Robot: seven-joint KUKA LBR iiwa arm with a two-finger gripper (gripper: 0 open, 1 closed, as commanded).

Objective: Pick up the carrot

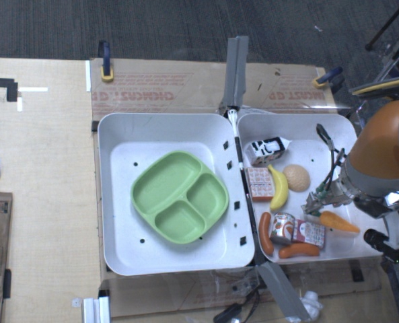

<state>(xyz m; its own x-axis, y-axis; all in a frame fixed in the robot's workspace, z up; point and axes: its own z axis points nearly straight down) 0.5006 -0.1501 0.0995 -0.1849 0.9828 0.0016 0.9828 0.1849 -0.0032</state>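
Carrot (338, 223): lower right of frame, in right bin (300, 121), just beside end effector (320, 201).
End effector: finger state cannot tell.
Handling: likely light, stiff, smooth, tapered.
Hold: across thicker middle.

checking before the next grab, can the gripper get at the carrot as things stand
Probably yes. The carrot lies on the right bin's floor with nothing on top, and the gripper hangs right beside its near end. The can and packet sit close to its left.
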